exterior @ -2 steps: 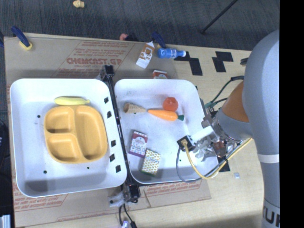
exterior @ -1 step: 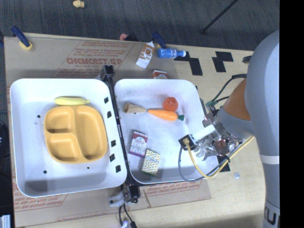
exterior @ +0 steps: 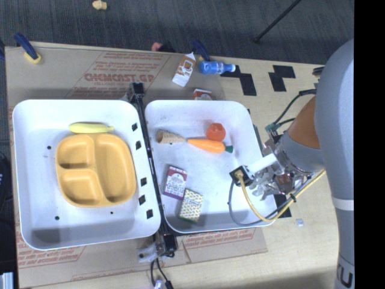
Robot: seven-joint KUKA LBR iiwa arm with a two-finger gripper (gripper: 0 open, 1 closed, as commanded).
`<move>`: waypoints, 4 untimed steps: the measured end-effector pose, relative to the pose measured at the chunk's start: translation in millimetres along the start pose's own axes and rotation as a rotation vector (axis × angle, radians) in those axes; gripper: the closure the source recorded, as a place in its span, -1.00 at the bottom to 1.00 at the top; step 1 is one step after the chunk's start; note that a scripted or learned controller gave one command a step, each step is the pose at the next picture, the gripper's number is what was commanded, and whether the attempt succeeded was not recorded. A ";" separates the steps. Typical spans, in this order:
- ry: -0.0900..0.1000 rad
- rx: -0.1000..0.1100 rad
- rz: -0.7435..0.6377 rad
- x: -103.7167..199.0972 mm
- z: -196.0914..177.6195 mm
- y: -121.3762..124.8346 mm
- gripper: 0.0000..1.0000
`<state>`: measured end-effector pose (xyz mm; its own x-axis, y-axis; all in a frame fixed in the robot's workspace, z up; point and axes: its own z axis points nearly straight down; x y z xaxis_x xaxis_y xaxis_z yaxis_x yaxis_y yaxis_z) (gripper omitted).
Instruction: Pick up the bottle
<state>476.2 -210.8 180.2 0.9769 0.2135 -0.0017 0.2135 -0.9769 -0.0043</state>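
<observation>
Bottle (exterior: pixel 216 68) lies on the counter (exterior: pixel 72 71) behind the right bin (exterior: pixel 255 131), outside it, untouched. Gripper (exterior: pixel 267 185) sits at that bin's right rim, well apart; its opening cannot be judged. Approach step pending: next move requires reaching across.

A yellow divided tray (exterior: pixel 95 169) and a banana (exterior: pixel 91 127) are seen in the left bin (exterior: pixel 30 221). In the right bin (exterior: pixel 240 116), a carrot (exterior: pixel 206 145), a tomato (exterior: pixel 216 131) and two small cartons (exterior: pixel 175 182) (exterior: pixel 192 205) are found.
</observation>
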 end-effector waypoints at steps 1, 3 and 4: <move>-0.003 0.003 0.005 -0.3 9.0 -0.7 1.00; 0.000 0.000 0.007 0.0 -13.0 -0.1 1.00; -0.002 0.002 0.002 11.1 23.7 -52.3 1.00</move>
<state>475.7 -157.2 156.7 0.9773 0.2116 -0.0042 0.2116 -0.9773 -0.0061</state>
